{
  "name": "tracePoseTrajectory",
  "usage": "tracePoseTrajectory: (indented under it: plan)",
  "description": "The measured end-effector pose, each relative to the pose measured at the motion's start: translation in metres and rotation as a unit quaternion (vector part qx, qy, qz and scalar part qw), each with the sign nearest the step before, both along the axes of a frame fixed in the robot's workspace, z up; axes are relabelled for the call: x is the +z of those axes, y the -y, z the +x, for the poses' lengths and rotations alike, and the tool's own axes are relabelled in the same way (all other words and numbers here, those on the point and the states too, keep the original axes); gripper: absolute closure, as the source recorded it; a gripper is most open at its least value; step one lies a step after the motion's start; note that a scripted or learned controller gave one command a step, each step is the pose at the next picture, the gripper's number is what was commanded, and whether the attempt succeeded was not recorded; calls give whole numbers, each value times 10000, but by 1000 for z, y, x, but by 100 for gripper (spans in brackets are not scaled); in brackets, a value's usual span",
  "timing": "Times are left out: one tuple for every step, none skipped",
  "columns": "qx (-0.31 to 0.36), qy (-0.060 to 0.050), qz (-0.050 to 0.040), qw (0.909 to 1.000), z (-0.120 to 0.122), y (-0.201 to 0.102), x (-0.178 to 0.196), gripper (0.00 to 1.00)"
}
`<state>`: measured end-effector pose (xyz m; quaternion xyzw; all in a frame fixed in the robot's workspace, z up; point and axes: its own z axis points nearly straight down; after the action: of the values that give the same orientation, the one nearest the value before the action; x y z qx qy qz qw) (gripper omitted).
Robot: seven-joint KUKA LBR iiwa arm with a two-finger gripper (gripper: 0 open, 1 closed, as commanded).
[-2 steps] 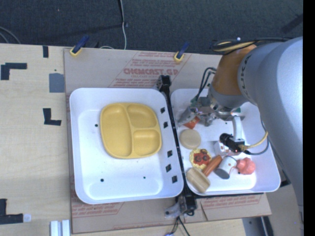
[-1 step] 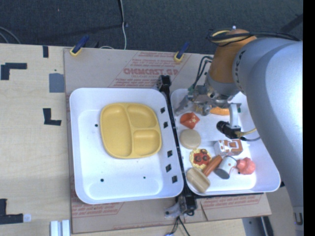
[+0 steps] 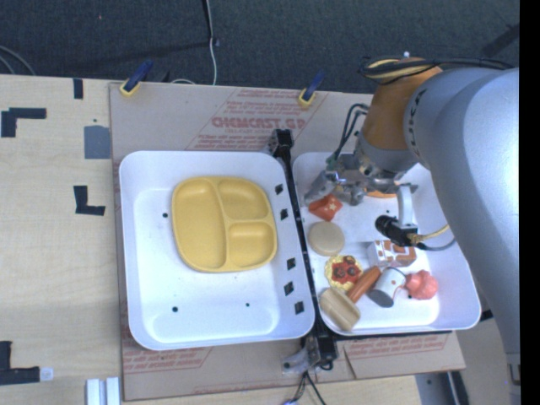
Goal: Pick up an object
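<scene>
My gripper (image 3: 342, 186) hangs over the far left part of the right bin (image 3: 456, 264), reaching in from the right. Just below and left of it lies a red toy piece (image 3: 325, 207), close to the gripper's tip; whether they touch is unclear. Nearer the front lie a round beige cookie (image 3: 326, 239), a pizza slice (image 3: 344, 270), a sausage (image 3: 364, 283), a tan bread roll (image 3: 339, 309), a grey-white cup (image 3: 386, 288) on its side, a pink lump (image 3: 423, 285) and a small orange-and-white piece (image 3: 393, 252).
The left bin (image 3: 143, 251) holds a yellow divided plate (image 3: 224, 224). A black divider (image 3: 291, 226) runs between the two bins. The arm's grey body (image 3: 472, 167) covers the right bin's far right corner. Both bins rest on a cardboard sheet (image 3: 245, 121).
</scene>
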<state>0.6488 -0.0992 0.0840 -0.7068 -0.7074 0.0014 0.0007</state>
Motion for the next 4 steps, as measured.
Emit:
tracePoseTrajectory:
  plan:
    - [10,13,4,10000,12,2,0,0]
    - [-6,-2,2,10000,-20,-1,0,0]
    - [5,19,5,10000,8,-2,0,0]
    - [-4,-4,1,10000,-15,-1,0,0]
